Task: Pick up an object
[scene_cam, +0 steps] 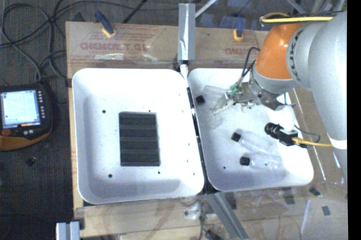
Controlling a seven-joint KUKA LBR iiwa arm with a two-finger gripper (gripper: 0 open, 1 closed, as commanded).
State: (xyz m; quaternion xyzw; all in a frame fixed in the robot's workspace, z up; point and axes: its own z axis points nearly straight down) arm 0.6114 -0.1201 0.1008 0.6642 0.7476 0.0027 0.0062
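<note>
My gripper [236,93] hangs low over the upper middle of the right bin [299,174], below the orange band of the arm [276,58]. Just under it and to its left lies a clear plastic piece [217,99]. Three small black cubes sit in this bin: one near the left wall [199,100], one in the middle [236,136], one toward the front [244,160]. Another clear plastic item [262,150] lies at the front right. A black ridged rectangular block [138,138] rests in the middle of the left bin [84,120].
A black plug on a yellow cable [277,132] lies over the right bin's right side. A metal post [186,33] stands behind the wall between the bins. A teach pendant [22,112] lies left of the bench.
</note>
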